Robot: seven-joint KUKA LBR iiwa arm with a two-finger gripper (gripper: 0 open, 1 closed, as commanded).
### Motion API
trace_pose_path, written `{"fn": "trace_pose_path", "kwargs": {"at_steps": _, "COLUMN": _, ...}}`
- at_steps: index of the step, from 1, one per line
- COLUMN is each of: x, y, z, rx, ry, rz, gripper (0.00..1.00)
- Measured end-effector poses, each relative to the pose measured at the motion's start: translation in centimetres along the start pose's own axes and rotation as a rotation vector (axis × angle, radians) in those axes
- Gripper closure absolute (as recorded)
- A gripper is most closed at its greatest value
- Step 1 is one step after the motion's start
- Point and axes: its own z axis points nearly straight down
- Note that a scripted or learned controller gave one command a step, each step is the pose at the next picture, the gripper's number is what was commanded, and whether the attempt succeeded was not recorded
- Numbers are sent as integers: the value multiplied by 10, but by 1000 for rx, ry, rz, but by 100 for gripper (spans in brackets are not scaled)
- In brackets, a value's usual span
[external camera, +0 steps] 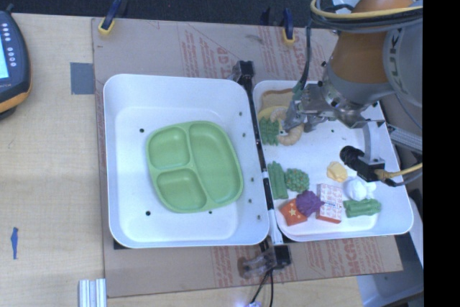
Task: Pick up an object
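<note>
My gripper (293,120) hangs low over the back left part of the right bin (394,226), under the orange wrist band. Its tip sits right above a tan round piece (290,138) and close to a dark green leafy toy (268,131). A pale bread-like piece (273,111) lies just behind it. Toward the bin's front lie a green ridged piece (277,180), a broccoli-like toy (296,178), a purple toy (310,202), a red piece (293,213), a patterned red and white box (330,203), a yellow piece (336,171), a white ball (356,189) and a green pod (361,208).
The left bin (126,219) holds a green divided plate (192,165). A black divider strip (257,154) runs between the bins. A black cable fitting (359,162) crosses the right bin. A handheld controller (11,57) lies at the far left of the bench.
</note>
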Motion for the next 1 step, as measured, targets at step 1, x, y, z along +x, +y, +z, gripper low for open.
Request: {"fn": "trace_pose_path", "kwargs": {"at_steps": 1, "x": 33, "y": -19, "z": -53, "rx": 4, "ry": -1, "rz": 4, "gripper": 100}}
